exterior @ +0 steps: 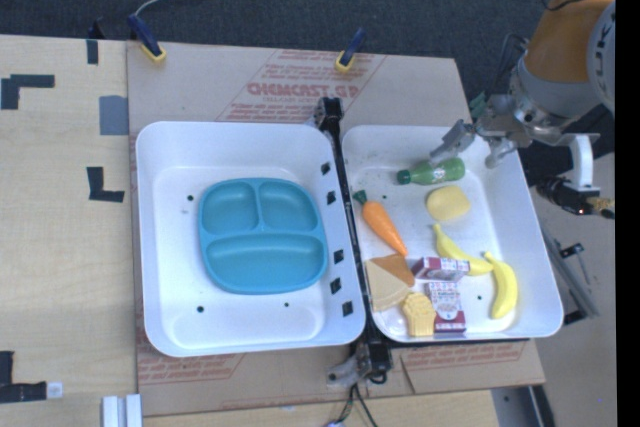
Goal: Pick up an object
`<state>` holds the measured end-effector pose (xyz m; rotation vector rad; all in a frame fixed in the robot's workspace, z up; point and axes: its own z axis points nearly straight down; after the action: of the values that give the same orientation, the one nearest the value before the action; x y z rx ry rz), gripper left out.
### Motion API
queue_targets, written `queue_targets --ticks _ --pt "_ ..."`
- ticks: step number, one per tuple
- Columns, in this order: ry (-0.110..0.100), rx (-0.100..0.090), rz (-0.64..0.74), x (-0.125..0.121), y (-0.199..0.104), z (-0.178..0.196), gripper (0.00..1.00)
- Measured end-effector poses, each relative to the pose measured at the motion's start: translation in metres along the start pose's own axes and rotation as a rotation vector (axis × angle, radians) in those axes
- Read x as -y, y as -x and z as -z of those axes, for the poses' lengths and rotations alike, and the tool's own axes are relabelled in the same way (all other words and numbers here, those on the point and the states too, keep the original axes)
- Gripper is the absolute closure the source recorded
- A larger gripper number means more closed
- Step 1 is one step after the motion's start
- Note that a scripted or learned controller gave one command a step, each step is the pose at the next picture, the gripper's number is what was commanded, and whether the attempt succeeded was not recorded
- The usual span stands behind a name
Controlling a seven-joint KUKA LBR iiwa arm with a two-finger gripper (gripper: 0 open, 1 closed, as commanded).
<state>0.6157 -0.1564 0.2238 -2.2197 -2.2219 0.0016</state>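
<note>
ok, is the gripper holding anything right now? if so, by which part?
Nothing is held. The gripper hangs open over the right bin, just above and to the right of the green bottle, with nothing between its jaws.

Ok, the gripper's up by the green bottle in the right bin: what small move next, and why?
Probably ease the gripper down and slightly left onto the green bottle. Its fingers look spread, nothing is between them, and the bottle lies on its side just below them in the right bin, apart from the yellow lemon nearer the camera.
</note>
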Motion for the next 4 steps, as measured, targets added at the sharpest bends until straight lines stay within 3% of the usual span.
queue_targets --ticks 1,2,3,4 --pt "-0.002 -0.001 0.001 -0.025 -0.043 -0.073 0.00" --pt "-0.001 0.000 0.000 0.014 -0.061 -0.078 0.00" --pt "-0.001 0.000 0.000 0.020 -0.060 -0.133 0.00" --pt "-0.002 -0.001 0.000 0.020 -0.060 -0.124 1.00"
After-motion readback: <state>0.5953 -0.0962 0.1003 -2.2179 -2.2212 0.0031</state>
